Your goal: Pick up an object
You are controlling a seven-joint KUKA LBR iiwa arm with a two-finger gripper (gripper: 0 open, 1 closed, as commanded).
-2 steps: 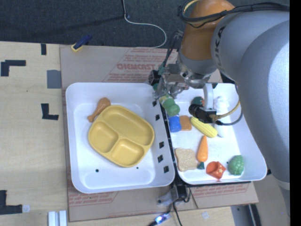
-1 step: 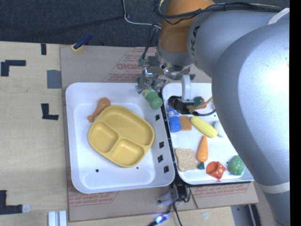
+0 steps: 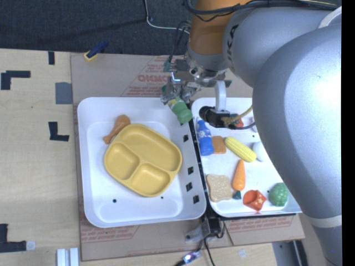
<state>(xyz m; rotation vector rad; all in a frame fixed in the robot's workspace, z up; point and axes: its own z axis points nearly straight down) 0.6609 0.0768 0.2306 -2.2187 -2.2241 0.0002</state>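
Observation:
My gripper (image 3: 178,100) hangs over the far right corner of the left bin (image 3: 91,148), near the wall between the two bins. A small green, pickle-like piece (image 3: 181,113) sits between its fingertips and pokes out below them, lifted above the bin floor. The gripper is shut on this piece. The grey arm with its orange band (image 3: 219,4) reaches in from the right and hides much of the right bin's (image 3: 260,210) far side.
In the left bin lie a yellow divided plate (image 3: 143,159) and a tan drumstick (image 3: 115,128). The right bin holds a blue bottle (image 3: 204,138), corn (image 3: 240,148), a carrot (image 3: 238,174), a bread slice (image 3: 219,187), a red pepper (image 3: 254,199) and a green broccoli (image 3: 278,194).

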